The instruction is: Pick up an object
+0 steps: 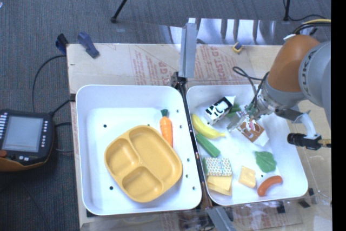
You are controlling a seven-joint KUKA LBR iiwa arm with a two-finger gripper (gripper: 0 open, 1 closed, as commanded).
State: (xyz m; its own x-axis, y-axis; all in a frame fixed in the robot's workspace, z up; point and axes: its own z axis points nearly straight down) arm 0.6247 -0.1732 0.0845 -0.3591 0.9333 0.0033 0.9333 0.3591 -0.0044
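Observation:
My gripper (244,118) reaches down into the right bin (292,140) from the right, at the end of the grey arm with its orange band (289,65). It hovers in the bin's upper middle. A black-and-white milk carton (219,108) lies just to its left. A red-and-white packet (252,130) lies right under and beside its tip. I cannot make out whether anything is held. A yellow banana (205,127) and a green cucumber (208,145) lie further left.
The right bin also holds a patterned box (218,166), cheese pieces (247,176), a green leaf (265,160) and a sausage (269,185). In the left bin (94,111) are a yellow divided plate (141,162) and a carrot (166,128). A metal post (187,51) stands between the bins.

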